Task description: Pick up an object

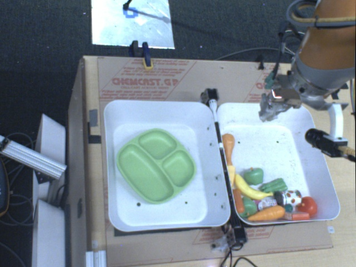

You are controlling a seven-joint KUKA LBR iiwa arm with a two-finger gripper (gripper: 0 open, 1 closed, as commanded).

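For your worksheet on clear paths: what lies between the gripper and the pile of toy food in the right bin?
Bare white bin floor. In the camera view the gripper hangs over the bin's far end; the toy food is heaped at its near end.

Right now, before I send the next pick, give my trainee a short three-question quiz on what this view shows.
1. True or false: the green divided plate lies in the same bin as the banana.
2. Multiple choice: where is the pile of toy food? A) far end of the right bin, under the gripper; B) near end of the right bin; C) in the left bin.
3. Fill in: the plate has ___ compartments.

Key: 1 false, since the plate is in the left bin and the banana in the right. 2 B. 3 three.
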